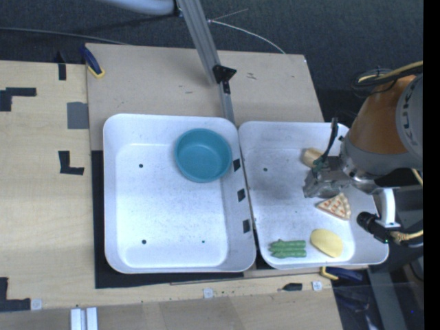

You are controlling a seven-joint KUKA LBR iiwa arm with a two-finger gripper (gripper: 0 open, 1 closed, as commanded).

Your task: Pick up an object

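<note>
Gripper (320, 186) low in the right bin (275, 205), ready to grab. Cannot tell how its grip is set. Pizza slice (335, 207) just beside, toward the front. Yellow lemon (326, 243) and green beans (287, 249) farther front. Blue bowl (203, 155) far off in the left bin (130, 205).
</note>
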